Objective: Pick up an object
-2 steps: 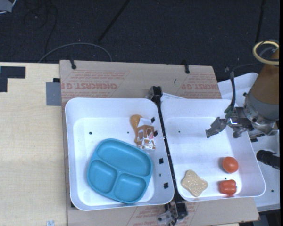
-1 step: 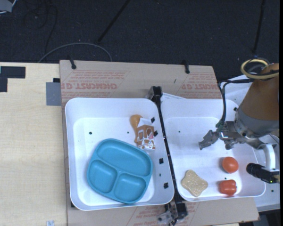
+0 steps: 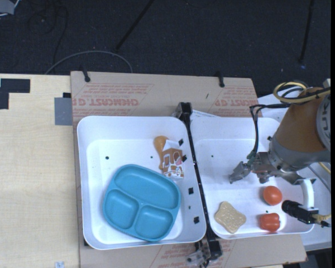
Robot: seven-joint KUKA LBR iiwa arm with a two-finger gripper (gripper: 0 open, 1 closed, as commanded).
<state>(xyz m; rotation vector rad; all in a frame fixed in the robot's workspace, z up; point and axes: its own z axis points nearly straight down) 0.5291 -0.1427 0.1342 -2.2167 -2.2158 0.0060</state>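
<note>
Judged by looks, the toast [image 3: 230,217] at the right bin's [image 3: 223,149] front edge is light, stiff and flat, best pinched across its edges; the tomato [image 3: 272,195] and pepper [image 3: 269,221] right of it are smooth and may slip. The hand [image 3: 243,172] hovers behind the toast, holding nothing; whether it is open, I cannot tell

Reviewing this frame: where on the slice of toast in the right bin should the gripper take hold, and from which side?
The toast lies flat by the right bin's near wall. Probably best gripped from straight above, fingers across its narrower width. Its left and upper edges have open floor; the near wall crowds its lower edge. The gripper sits above it in the view.
</note>
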